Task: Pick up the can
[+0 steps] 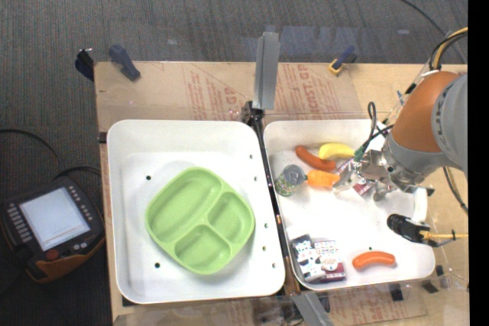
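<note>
1. End effector point(361, 181): you find it in the right bin point(348, 130), low over the floor, below the grey wrist and orange band. Whether it is clenched or released, you cannot tell; nothing is seen gripped in it.

2. Orange carrot-like toy point(323, 179): just at nine o'clock of the end effector, near it.

3. Can point(290, 179): further out at nine o'clock, beyond the orange toy, close to the bin's left wall. It appears to lie tilted with its round end toward the camera. Judge it light, rigid and smooth, so likely slippery and prone to roll. Take it across the curved body at mid-length, not on the rim.

4. Yellow banana point(336, 151) and red sausage point(313, 158): at eleven o'clock of the end effector, touching each other.

5. Second red sausage point(374, 259): at six o'clock, well apart.

6. Printed carton point(317, 257): at seven o'clock, near the bin's front edge.

7. Left bin point(130, 141): holds a green divided plate point(200, 220).

8. Surface point(183, 91): wooden board carrying both bins.
</note>
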Controlling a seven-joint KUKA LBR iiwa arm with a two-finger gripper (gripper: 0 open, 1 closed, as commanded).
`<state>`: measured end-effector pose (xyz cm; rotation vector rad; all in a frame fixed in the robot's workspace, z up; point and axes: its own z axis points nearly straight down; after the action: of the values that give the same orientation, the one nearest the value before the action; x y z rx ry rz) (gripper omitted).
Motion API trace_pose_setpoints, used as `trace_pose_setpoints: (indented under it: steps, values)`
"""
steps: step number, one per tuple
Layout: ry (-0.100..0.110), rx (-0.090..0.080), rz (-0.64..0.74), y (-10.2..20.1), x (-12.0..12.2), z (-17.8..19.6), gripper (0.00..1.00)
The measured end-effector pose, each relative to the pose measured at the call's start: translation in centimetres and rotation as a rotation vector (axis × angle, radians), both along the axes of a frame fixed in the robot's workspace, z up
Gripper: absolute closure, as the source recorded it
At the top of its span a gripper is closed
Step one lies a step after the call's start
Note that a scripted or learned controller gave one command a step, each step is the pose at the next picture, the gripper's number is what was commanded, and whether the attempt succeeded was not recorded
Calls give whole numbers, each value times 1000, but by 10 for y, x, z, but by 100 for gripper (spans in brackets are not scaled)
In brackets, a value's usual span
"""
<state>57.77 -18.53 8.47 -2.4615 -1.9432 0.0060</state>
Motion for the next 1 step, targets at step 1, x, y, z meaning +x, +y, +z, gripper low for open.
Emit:
trace_pose_setpoints:
  steps: [1]
  values:
    - [0,0,0,0,0,0,0]
